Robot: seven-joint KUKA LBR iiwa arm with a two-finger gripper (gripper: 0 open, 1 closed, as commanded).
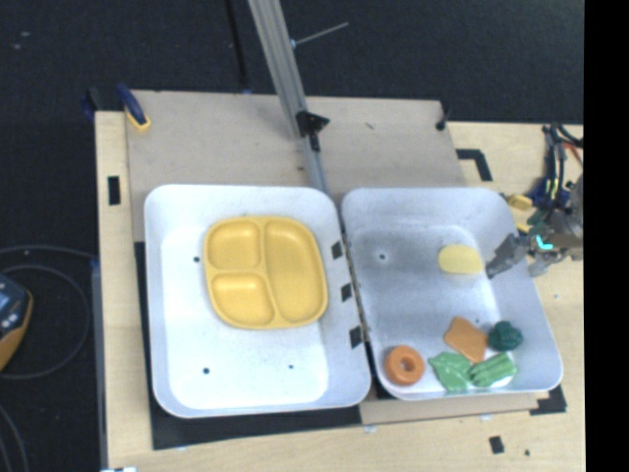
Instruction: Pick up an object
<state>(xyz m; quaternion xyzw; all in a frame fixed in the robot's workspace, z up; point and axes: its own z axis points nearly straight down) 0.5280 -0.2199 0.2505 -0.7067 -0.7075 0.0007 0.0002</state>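
Although the pincer (506, 257) has reached the right-hand bin (413, 209), nothing sits between its fingers, so the pick is not yet made. It hangs over the bin's right rim, coming in low from the side, and whether its fingers are spread or closed cannot be told from this view; the tip is small and dark against the white.

Just to the pincer's left, near but apparently not touching, lies a pale yellow lump (459, 259) on the bin floor. That is the likeliest target, being closest. Further off, below and slightly left of the pincer, a cluster rests in the bin's near corner: an orange block (466, 339), a dark green ball (505, 336), some light green pieces (472, 371) and an orange ring (403, 364).

Well away to the pincer's left, the other bin (177, 362) bears a yellow divided plate (265, 270).

By my reading, the approach is nearly done; closing on something and lifting it are both left.
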